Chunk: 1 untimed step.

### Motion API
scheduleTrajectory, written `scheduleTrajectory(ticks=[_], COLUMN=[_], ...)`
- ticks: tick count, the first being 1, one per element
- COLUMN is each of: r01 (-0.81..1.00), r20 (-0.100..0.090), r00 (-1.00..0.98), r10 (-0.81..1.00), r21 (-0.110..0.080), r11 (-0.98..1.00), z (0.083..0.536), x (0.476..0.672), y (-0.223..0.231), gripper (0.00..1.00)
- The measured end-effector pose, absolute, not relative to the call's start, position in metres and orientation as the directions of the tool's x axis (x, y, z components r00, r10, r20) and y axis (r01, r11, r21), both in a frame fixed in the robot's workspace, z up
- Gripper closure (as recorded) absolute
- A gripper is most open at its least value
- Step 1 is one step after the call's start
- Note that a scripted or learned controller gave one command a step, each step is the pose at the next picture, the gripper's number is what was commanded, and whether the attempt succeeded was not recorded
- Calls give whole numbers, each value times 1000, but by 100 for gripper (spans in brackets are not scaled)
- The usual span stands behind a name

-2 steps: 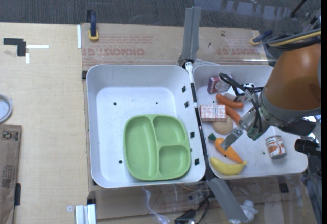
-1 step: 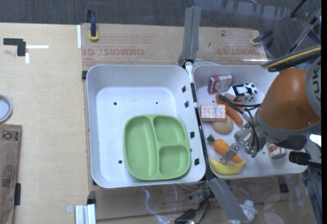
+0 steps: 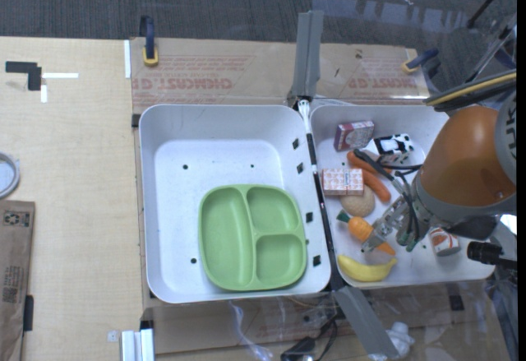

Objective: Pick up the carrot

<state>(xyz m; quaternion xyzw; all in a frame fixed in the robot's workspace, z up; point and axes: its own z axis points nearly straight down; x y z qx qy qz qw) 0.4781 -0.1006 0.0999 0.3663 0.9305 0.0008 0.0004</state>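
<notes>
Camera view: the gripper (image 3: pixel 393 229) hangs low in the right bin (image 3: pixel 460 275), its fingers narrowly parted with nothing between them. The carrot (image 3: pixel 360 227) lies just beside them, near the bin's front edge, above the banana (image 3: pixel 366 268).

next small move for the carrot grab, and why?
Probably shift the gripper slightly toward the left bin and lower it: it sits just beside the carrot, above the banana, with the carrot not visibly between its fingers.
</notes>
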Motion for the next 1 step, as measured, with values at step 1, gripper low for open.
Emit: scheduleTrajectory(ticks=[1], r01=[745], r20=[-2], r00=[-667], r10=[745], r21=[1], r11=[667], z=[192], x=[576], y=[-50], gripper=[100])
